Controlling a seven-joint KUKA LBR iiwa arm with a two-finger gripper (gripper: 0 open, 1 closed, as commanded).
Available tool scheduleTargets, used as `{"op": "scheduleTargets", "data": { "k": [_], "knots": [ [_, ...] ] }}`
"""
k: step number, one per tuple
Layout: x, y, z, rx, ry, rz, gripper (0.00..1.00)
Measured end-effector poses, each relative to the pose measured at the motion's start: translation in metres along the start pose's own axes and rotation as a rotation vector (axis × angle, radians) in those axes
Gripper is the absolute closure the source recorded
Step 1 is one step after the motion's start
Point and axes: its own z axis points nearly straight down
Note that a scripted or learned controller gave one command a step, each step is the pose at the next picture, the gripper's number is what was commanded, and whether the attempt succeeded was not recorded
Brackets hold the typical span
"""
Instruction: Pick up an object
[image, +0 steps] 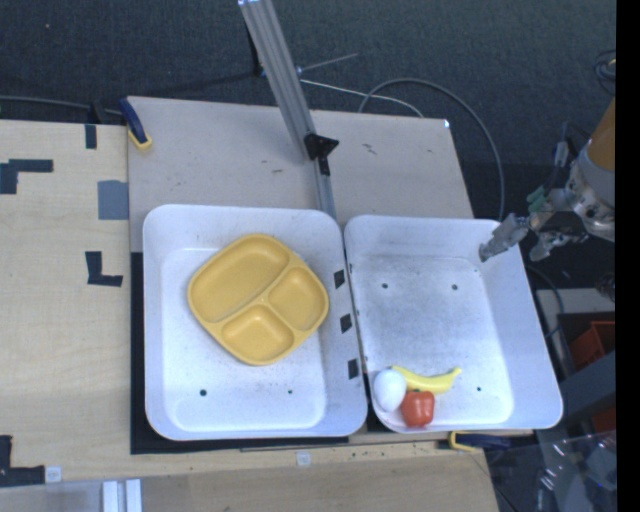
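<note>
Objects for picking lay bunched in the near corner of the right bin (520, 330): a white egg (388, 388), a red pepper (419, 407) and a yellow banana (432, 379). Egg and pepper sat side by side, touching or nearly so, and the banana curved just behind them, its tip pointing toward the bin's right wall. All three rested against the front rim, close to the divide between the two bins.

The left bin (165, 300) held a yellow tray (258, 298) with three compartments, lying flat and turned at an angle near the bin's middle.

The gripper (520, 238) hung over the far right edge of the right bin, well apart from the three items. One dark finger (497, 243) pointed out over the bin's rim; the other sat a little to its right, with a visible gap between, so the fingers were spread and nothing was between them.

A metal bar (285, 75) slanted across the bench (220, 150) behind the bins.
</note>
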Motion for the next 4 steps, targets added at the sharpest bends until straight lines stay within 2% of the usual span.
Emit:
{"op": "scheduleTargets", "data": {
  "k": [1,3,4],
  "knots": [
    [0.0,0.0,0.0,0.0,0.0,0.0,0.0],
    [0.002,-0.005,0.087,0.005,0.0,0.0,0.0],
    [0.013,-0.008,0.146,0.006,0.002,0.0,0.0]
  ]
}}
